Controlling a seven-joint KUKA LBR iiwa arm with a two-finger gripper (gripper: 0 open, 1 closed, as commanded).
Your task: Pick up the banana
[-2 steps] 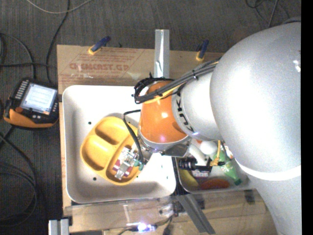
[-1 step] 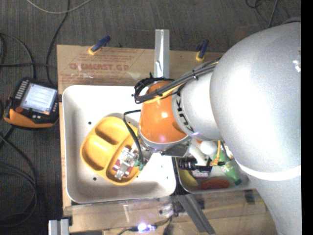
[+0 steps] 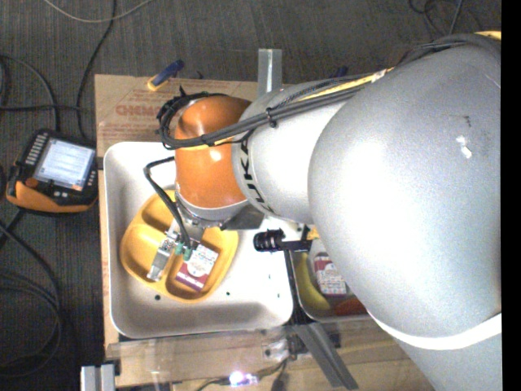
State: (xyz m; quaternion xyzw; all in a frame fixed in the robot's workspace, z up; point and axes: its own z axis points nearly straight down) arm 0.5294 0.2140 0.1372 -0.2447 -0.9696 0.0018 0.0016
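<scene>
On the worktop, the left shallow white plastic bin holds a yellow divided plastic tray with a small maroon packet. The end effector hangs over the tray; its grip state I cannot tell. The curved yellow banana lies in the right bin, beside a red-labelled packet with unreadable writing.

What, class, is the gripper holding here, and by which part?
It cannot be told. The arm hides the gripper, which is somewhere over the left bin, above the yellow objects.

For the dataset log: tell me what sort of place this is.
Probably a robotics lab test cell: a large grey industrial arm reaches over a shallow white plastic bin, a handheld orange-edged teach pendant lies on dark carpet, cables trailing.
</scene>
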